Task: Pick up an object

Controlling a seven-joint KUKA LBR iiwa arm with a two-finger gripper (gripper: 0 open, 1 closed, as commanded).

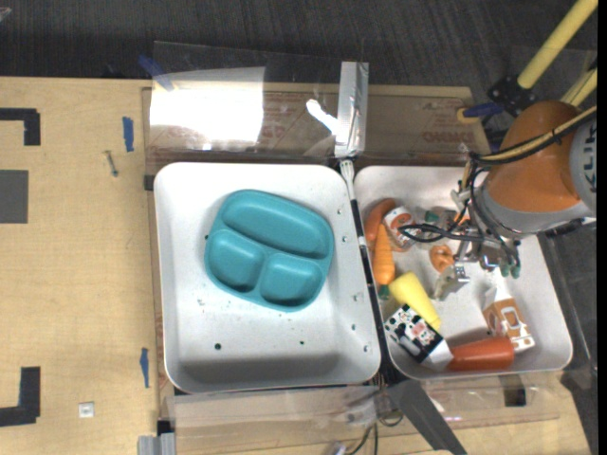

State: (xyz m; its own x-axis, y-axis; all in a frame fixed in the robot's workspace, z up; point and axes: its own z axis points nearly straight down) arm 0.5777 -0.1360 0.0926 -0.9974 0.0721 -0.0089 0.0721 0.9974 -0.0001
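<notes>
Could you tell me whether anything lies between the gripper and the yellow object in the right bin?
Nothing visible does. The gripper hangs over the right bin, and the yellow object lies just to its left with bare white floor between them. An orange carrot-like piece sits beyond, against the bin's left wall.

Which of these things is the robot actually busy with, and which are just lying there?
In the job:
gripper, down in the right bin
yellow piece, carrot, red sausage, black-and-white box, all candidates

Lying about:
teal divided plate in the left bin
</notes>
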